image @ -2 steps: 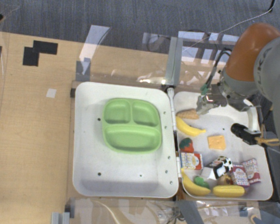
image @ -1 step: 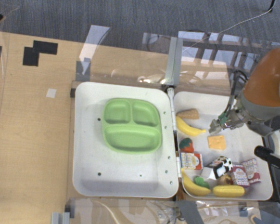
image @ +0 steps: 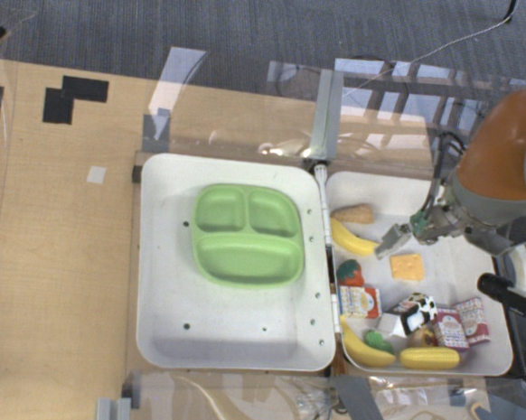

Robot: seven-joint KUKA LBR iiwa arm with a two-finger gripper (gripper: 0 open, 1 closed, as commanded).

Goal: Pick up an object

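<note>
My gripper (image: 391, 243) hangs over the right bin (image: 501, 296), reaching in from the right under the orange-banded wrist (image: 508, 147). Its tip lies between a yellow banana (image: 350, 240) on its left and a flat orange cheese square (image: 408, 266) on its right. I see nothing held in it. A tan bread roll (image: 354, 214) sits just behind the banana. Toward the front lie a red strawberry (image: 351, 274), a small white carton (image: 359, 302), a black-and-white cow-patterned item (image: 417, 310), pink cartons (image: 462, 326), a second banana (image: 365, 349) and a yellow oblong piece (image: 429, 357).
The left bin (image: 163, 269) holds a green divided plate (image: 247, 233). A metal divider (image: 324, 119) runs between the bins at the back. The arm's body covers the right bin's far right corner. Cables lie below the bench front.
</note>
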